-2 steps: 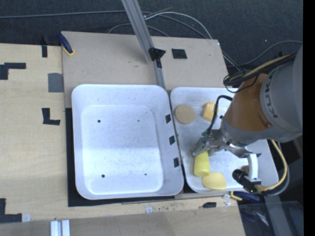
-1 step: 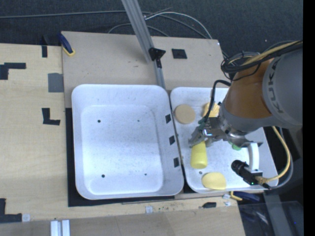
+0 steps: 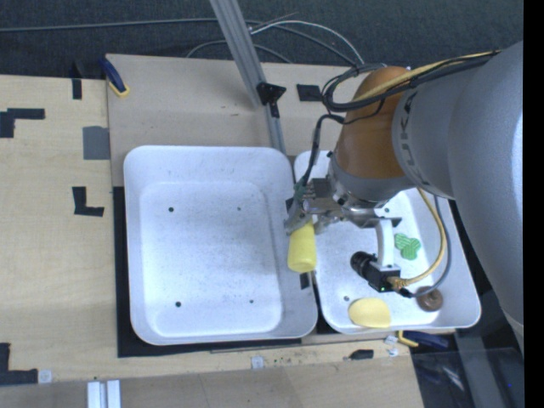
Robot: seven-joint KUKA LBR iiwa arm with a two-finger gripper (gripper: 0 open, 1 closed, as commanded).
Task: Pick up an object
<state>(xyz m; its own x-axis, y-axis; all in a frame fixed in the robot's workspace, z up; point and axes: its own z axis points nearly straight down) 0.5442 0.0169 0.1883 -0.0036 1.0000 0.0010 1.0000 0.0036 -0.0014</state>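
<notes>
Yellow cylinder [image 3: 303, 253]: the task's thing. It hangs roughly upright over the strip where the two bins meet, its lower end just above the right wall of the left bin [image 3: 204, 253].
Pincer [image 3: 299, 225]: pressed onto the upper end of the yellow cylinder, which sits between its fingers. It stands above the shared rims of the bins.
Arm [image 3: 476, 134]: grey with an orange band [image 3: 370, 134]. It reaches in from the right and covers the far part of the right bin [image 3: 455, 291].
Left bin: white and shallow, with a faintly speckled floor and four small dark dots.
Right bin: white and shallow, largely hidden by the arm.
Yellow lump [image 3: 369, 313]: pale and rounded, lying in the right bin close to its near wall, apart from the yellow cylinder.
Green item [image 3: 409, 246]: small, lying in the right bin near the wrist. Its shape cannot be told.
Surface [image 3: 51, 228]: pale wood with black tape marks [image 3: 82, 201] on its left part.
Pole [image 3: 240, 45]: a grey metal bar slanting from the top edge down toward the far rims of the bins.
</notes>
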